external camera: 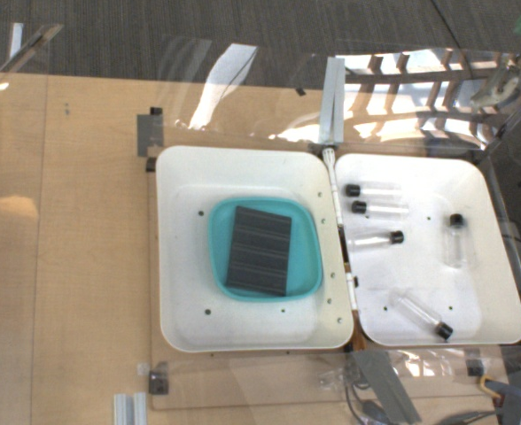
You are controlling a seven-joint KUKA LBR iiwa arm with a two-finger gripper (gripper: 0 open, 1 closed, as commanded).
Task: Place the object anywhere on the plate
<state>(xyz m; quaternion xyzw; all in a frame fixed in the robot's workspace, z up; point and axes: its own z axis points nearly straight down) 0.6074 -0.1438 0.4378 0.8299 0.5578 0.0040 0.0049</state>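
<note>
capped vial [424,317] in right bin [473,171] | dark block [260,251] on teal plate [221,233] — left bin [181,312] | pincer: cannot tell

No readable text, labels or numbers, seemingly anywhere

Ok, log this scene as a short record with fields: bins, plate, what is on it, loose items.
left bin: holds a teal plate
on plate: dark ribbed rectangular block, lying flat, within the plate's rim
right bin: five clear tubes with black caps, lying down
tubes: three near the left wall, one at right, one near the front
task state: block rests on plate
</note>
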